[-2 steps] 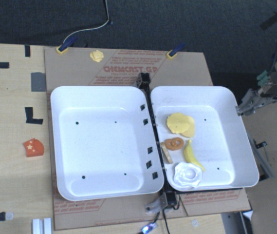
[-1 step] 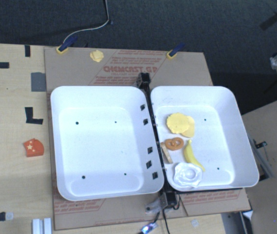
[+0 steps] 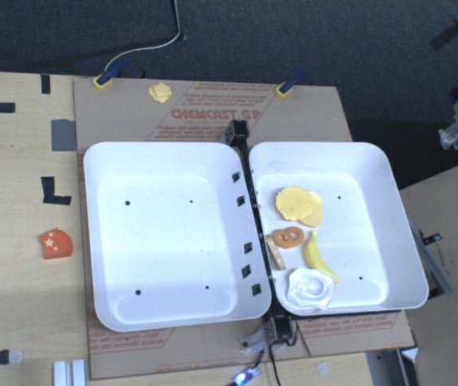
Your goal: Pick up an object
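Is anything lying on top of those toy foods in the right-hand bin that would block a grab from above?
Nothing visible covers them. The yellow chip, pretzel, banana and white fried egg lie open in the right bin. They are crowded, though: the banana's lower end touches the egg, and the pretzel sits just left of the banana.

The right bin [image 3: 373, 175] holds a flat round piece [image 3: 299, 204] at its upper left, a pretzel [image 3: 286, 236] below it, then a banana [image 3: 317, 257] and a fried egg [image 3: 309, 289]; the left bin [image 3: 164, 167] lies alongside.

A pale fitting [image 3: 452, 131] is cut off at the right edge, too blurred to identify.
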You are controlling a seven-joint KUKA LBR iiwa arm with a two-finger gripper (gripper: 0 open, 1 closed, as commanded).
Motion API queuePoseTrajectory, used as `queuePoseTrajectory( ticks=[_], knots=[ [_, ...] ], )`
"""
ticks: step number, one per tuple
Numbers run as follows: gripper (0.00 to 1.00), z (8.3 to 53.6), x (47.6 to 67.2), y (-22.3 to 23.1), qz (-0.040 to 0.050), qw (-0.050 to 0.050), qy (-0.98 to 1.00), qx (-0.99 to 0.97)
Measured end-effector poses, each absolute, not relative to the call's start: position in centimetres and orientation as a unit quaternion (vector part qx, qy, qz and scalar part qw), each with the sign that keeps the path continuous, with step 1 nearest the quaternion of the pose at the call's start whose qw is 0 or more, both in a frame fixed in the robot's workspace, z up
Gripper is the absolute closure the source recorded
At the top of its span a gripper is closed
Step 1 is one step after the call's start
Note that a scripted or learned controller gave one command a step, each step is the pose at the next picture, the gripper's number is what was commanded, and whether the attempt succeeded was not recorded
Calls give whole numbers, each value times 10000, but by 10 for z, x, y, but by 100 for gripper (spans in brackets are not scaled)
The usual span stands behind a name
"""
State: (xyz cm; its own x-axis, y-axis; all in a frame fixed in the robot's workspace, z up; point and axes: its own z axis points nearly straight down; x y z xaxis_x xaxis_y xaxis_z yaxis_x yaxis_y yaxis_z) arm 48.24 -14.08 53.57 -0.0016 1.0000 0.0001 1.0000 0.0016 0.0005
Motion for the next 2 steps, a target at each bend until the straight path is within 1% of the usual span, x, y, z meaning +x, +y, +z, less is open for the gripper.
queuePoseTrajectory(
  ticks=[1, 2],
  knots=[
    [100, 403, 483, -71, -45, -69, 7093, 7049],
    [100, 532, 588, -79, 40, 66, 7083, 7059]
  ],
)
